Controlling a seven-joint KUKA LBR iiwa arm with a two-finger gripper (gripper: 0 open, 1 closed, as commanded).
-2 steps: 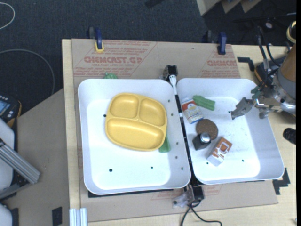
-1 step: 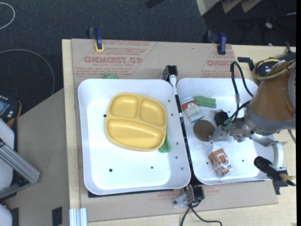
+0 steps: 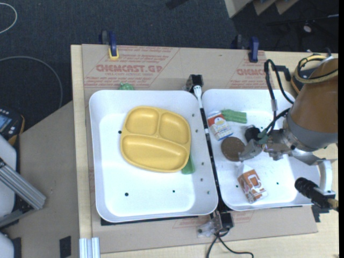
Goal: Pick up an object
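Note:
The right bin (image 3: 279, 104) holds several small objects. A white and red can (image 3: 219, 125) lies at its upper left, with a green piece (image 3: 234, 115) just behind it. A brown round object (image 3: 231, 148) sits below the can. An orange and white packet (image 3: 252, 185) lies near the front wall. My gripper (image 3: 249, 147) reaches in from the right and hangs low beside the brown round object, at its right edge. Whether it touches that object is unclear. Nothing shows held in it.
The left bin (image 3: 107, 160) bears a yellow divided plate (image 3: 156, 138) with a green item (image 3: 188, 167) poking out under its right edge. The grey arm with its orange band (image 3: 317, 112) covers the right bin's right side. Clamps (image 3: 112, 46) hold the board's far edge.

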